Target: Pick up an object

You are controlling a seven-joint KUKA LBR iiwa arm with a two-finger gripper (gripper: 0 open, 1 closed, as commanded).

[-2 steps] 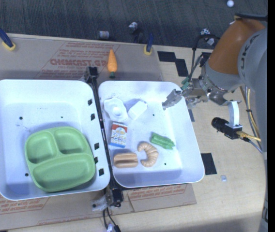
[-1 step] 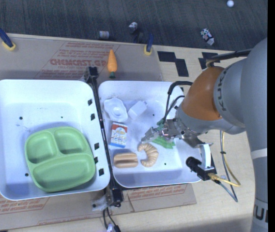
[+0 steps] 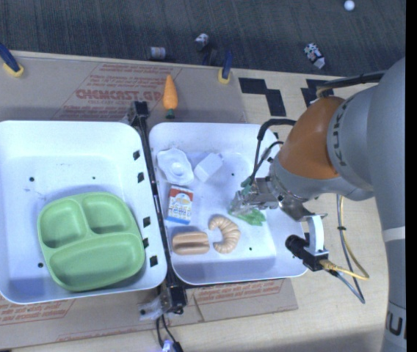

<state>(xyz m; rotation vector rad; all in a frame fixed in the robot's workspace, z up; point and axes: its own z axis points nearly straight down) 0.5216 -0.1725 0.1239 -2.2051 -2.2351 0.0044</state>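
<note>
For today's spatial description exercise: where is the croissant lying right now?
The croissant lies in the right-hand bin, near its front wall, just right of the hot dog and left of the gripper.

Two white bins (image 3: 17, 284), one green tray (image 3: 91, 240), one croissant (image 3: 225, 233), one hotdog (image 3: 189, 243), one carton (image 3: 180, 204)

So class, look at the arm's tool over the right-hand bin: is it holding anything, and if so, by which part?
It cannot be told. The tool sits low in the right bin, against a green object, but the wrist hides whether that object is gripped.
</note>
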